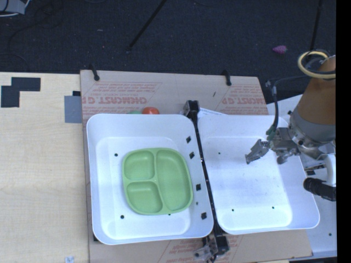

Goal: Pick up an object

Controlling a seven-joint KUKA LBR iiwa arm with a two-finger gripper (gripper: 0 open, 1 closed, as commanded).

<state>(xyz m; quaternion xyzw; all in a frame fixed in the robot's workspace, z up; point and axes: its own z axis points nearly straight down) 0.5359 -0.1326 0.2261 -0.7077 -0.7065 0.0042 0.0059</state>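
We see a pale wooden table [38,169] carrying a brown cardboard sheet [164,95] printed with red lettering, and on that sheet two shallow white plastic bins side by side, joined along a black clamp strip [201,169].

The left white bin [104,130] holds a light green, three-compartment plastic tray [157,181], lying flat near the bin's middle and touching neither side wall. The right white bin [296,215] has only a few small dark marks on its floor.

The grey arm with its orange band [318,100] reaches in from the right edge, over the right rim of the right bin. Its metal two-finger gripper [258,152] hangs above the right bin's floor, pointing towards the clamp strip. Its fingers [255,154] look close together at the tip with nothing between them, though we cannot tell for certain how they stand. The green tray lies well apart from the gripper, across the divider.

Behind the left bin, a small red-orange round object [150,111] rests on the cardboard, with a sliver of green beside it.
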